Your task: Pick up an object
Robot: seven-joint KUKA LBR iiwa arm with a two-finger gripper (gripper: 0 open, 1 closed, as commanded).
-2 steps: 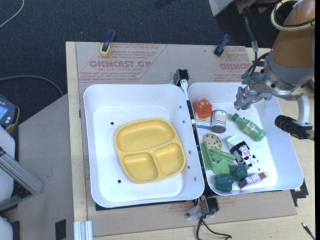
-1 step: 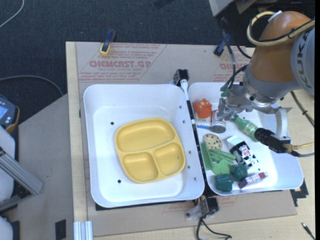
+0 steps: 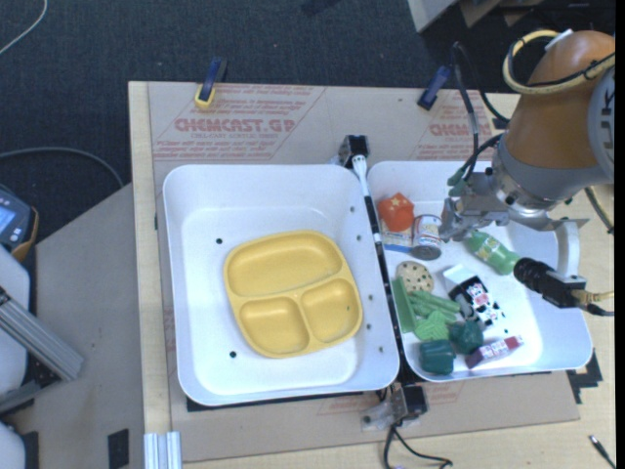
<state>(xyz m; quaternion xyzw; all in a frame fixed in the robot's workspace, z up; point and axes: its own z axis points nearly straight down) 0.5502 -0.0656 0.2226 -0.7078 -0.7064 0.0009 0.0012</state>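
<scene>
The right bin (image 3: 576, 335) holds a clutter of small objects: an orange-red piece (image 3: 395, 211), a small tin can (image 3: 427, 234), a green bottle (image 3: 491, 251), a spotted cookie (image 3: 415, 277), green bean-like pieces (image 3: 426, 312), a dark teal block (image 3: 439, 356), a black-and-white toy (image 3: 476, 298) and a purple marker (image 3: 496, 349). My gripper (image 3: 459, 218) hangs low over the upper part of this bin, between the can and the green bottle. Its fingertips are hard to make out against the clutter.
The left bin (image 3: 195, 262) holds a yellow three-compartment tray (image 3: 290, 291). A black camera-like device (image 3: 547, 279) on the arm overhangs the right bin's right side. Clamps sit at the board's top edge (image 3: 209, 84), and a black bracket (image 3: 354, 149) stands between the bins.
</scene>
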